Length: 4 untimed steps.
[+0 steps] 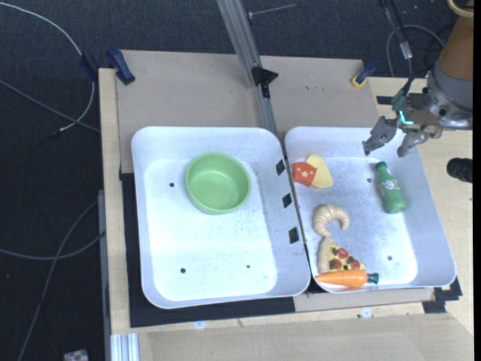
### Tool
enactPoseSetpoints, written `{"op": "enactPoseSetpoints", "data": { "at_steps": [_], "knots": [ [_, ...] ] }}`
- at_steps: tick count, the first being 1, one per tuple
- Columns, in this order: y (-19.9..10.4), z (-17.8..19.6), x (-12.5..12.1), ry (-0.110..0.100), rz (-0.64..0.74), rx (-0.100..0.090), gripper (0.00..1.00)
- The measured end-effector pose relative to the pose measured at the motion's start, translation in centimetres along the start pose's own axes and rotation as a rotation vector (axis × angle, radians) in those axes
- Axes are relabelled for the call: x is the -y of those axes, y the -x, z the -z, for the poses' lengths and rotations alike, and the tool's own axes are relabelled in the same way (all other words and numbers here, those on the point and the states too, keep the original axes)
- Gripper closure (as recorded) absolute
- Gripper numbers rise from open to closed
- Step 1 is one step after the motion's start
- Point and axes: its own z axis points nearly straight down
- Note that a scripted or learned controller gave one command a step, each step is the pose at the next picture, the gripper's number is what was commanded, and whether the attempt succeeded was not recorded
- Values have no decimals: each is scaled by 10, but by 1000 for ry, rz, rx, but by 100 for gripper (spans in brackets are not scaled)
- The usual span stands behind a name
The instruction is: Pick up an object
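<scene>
Green bottle lies just below the open, empty-fingered pincer in the right bin

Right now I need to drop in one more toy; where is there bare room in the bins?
Most room is in the left bin: all the floor around the green bowl, especially below it. The right bin is crowded along its left side by the croissant, pizza slice and carrot. A bare strip remains below the green bottle.

Arm cut off by right edge; carrot overlaps pizza slice.
</scene>
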Motion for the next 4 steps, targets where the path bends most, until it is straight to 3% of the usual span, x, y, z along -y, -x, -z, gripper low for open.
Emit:
{"op": "enactPoseSetpoints", "data": {
  "at_steps": [1, 4],
  "knots": [
    [0, 3, -1, 5, 1, 1, 0],
    [-1, -162, 9, -4, -1, -2, 0]
  ]
}}
